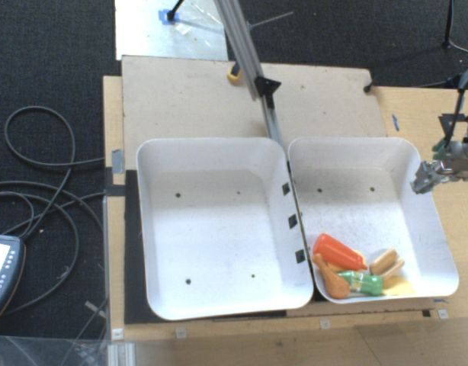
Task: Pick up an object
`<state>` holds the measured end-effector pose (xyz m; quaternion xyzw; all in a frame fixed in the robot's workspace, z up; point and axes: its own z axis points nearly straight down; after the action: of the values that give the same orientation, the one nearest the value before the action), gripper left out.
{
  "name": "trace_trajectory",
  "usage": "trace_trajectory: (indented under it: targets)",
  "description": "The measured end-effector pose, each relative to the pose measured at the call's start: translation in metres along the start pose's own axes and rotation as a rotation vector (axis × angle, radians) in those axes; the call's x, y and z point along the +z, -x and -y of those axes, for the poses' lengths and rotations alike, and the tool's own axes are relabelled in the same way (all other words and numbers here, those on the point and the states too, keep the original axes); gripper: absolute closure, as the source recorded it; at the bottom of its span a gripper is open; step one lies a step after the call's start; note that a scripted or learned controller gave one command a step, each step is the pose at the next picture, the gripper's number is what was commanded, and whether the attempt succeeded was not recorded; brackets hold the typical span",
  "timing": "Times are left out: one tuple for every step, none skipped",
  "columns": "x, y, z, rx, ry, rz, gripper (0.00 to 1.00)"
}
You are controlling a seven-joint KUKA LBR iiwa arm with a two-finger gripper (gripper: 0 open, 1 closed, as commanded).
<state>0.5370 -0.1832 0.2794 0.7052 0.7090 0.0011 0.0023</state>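
Small toy foods lie in the near corner of the right bin [417,204]: an orange-red carrot-like piece [338,252], a tan drumstick-shaped piece [331,276], a green piece [363,282] and a tan bread-roll piece [386,262]. A pale yellow piece [396,284] lies beside them. My gripper [426,178] hangs at the right bin's far right rim, well away from the pile, with nothing seen between its fingers.
The left bin [154,227] stands beside the right one, separated by a divider with black tabs [293,219]. A slanted metal pole [245,48] crosses the back board. Cables [40,197] and a pendant [1,273] lie on the floor at left.
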Motion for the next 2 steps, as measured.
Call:
trace_trajectory:
  targets:
    - [0.013, -0.046, 0.001, -0.004, -0.004, -0.003, 1.0]
    - [0.011, -0.108, -0.001, -0.006, -0.003, -0.004, 1.0]
